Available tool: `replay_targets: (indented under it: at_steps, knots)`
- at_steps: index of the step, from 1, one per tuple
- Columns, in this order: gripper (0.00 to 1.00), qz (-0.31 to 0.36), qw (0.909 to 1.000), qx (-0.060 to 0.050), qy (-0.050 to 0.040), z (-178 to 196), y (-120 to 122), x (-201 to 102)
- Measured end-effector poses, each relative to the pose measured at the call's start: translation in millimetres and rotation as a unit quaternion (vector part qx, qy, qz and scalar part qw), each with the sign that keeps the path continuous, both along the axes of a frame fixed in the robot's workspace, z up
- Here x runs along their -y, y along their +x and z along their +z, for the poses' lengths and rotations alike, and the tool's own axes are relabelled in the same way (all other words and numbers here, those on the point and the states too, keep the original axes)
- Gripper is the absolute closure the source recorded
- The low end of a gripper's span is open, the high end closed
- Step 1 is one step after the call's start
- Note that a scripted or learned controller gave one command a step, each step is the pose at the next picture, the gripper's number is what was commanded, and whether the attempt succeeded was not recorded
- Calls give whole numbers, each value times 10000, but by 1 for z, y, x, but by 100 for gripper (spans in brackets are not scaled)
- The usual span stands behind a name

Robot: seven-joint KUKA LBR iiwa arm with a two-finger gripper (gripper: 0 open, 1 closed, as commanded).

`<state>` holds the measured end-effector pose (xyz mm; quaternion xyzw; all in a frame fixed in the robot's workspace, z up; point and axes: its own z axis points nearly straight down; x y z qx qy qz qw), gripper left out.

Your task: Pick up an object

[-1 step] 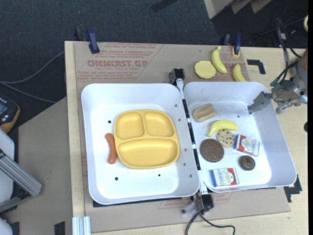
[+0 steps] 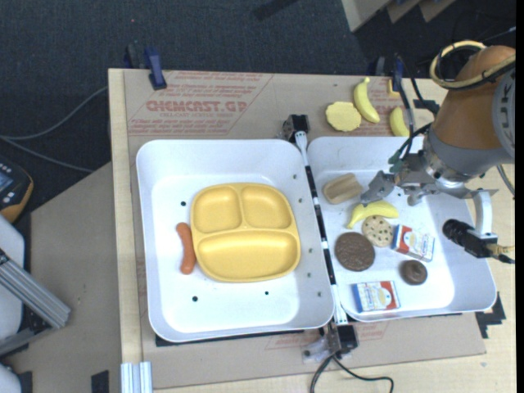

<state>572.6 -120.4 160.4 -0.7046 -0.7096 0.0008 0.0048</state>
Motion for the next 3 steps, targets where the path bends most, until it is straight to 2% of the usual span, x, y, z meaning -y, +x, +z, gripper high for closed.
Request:
replay_targets:
  at_steps: [1, 2, 3]
  knots:
    - [0, -24, 10000, 31, -24, -78, 13, -1]
    - [0, -36, 9999, 103, -64, -32, 96, 67]
    - [0, -56, 10000, -2, -20, -66, 26, 86]
